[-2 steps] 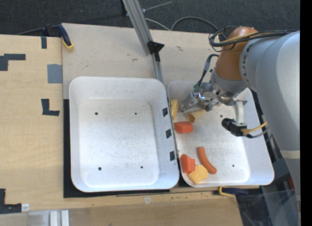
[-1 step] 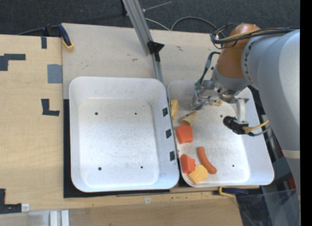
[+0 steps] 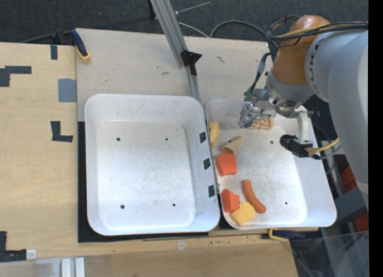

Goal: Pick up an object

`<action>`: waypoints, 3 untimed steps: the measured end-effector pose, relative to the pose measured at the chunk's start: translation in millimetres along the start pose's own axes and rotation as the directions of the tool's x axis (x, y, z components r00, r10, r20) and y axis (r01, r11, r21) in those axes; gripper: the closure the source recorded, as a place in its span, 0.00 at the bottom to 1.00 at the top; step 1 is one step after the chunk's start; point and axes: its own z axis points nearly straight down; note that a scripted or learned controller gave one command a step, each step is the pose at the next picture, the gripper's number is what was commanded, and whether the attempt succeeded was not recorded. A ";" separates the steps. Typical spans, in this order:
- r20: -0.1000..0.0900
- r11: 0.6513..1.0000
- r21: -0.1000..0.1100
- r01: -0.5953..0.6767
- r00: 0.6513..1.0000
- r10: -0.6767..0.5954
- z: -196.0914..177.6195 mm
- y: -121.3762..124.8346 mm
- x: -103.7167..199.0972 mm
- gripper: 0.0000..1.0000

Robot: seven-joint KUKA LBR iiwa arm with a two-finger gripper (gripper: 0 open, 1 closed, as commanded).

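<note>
Reaching in from the right, the grey arm (image 3: 335,60) with its orange band holds its gripper (image 3: 250,116) low over the far end of the right bin (image 3: 299,210), right beside a tan waffle-like piece (image 3: 262,124); whether that piece sits between the fingers cannot be told. Along the bin's left side lie a yellow chunk (image 3: 213,133), a small cone (image 3: 232,145), an orange block (image 3: 226,164), a red-orange block (image 3: 230,200), a sausage (image 3: 253,195) and a corn cob (image 3: 244,213). The left bin (image 3: 143,162) sits alongside.
</note>
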 end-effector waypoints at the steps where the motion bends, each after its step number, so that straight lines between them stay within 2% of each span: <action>1: 0.001 1.000 -0.002 0.000 1.000 0.000 -53.3 1.2 0.5 1.00; 2: -0.002 1.000 0.006 0.005 1.000 -0.005 -50.9 -11.7 58.1 1.00; 3: -0.002 1.000 0.004 0.005 1.000 -0.005 -70.9 -26.7 107.8 1.00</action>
